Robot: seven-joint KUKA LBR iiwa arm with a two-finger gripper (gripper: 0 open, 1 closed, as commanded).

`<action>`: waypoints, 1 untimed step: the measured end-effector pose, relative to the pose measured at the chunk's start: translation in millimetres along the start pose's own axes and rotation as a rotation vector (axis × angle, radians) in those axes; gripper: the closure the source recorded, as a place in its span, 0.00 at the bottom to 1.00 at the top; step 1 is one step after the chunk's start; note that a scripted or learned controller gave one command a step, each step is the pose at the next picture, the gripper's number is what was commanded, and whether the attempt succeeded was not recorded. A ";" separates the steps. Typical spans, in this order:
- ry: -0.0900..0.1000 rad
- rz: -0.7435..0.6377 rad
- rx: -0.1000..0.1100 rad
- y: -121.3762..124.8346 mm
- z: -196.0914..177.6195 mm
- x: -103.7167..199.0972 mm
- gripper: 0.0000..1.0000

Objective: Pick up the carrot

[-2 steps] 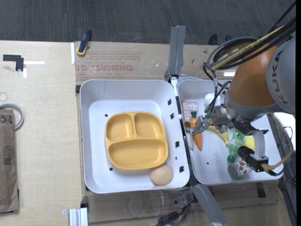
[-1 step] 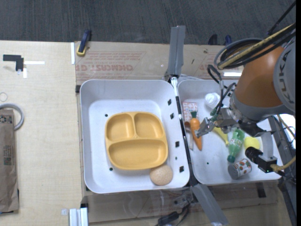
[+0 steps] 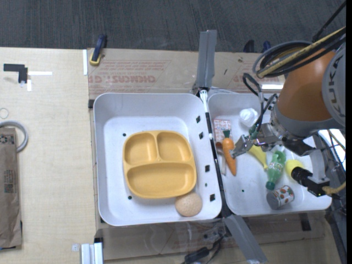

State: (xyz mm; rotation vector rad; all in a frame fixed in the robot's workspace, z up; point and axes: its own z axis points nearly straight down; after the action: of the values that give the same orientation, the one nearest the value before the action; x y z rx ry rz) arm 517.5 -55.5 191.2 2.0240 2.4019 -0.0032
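Observation:
The orange carrot (image 3: 229, 157) lies in the right bin (image 3: 242, 202), close to its left wall, with its thick end toward the back. My gripper (image 3: 241, 146) hovers just right of the carrot's upper half, its fingers pointing left toward it. The fingers stand open, with nothing between them. The carrot rests on the bin floor, apart from the fingertips.
The right bin also holds a snack packet (image 3: 221, 128), a white object (image 3: 247, 115), a banana (image 3: 258, 154), a green bottle (image 3: 274, 168), a yellow item (image 3: 294, 166) and a can (image 3: 279, 197). The left bin (image 3: 110, 164) holds a yellow divided plate (image 3: 159, 164) and a round bun (image 3: 188, 205).

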 end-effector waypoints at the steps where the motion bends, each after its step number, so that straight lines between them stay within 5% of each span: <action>1: 0.001 -0.059 0.002 2.2 0.7 14.1 0.00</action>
State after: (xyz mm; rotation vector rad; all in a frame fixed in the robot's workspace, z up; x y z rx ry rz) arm 517.2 -41.3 190.5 1.9533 2.4623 -0.0048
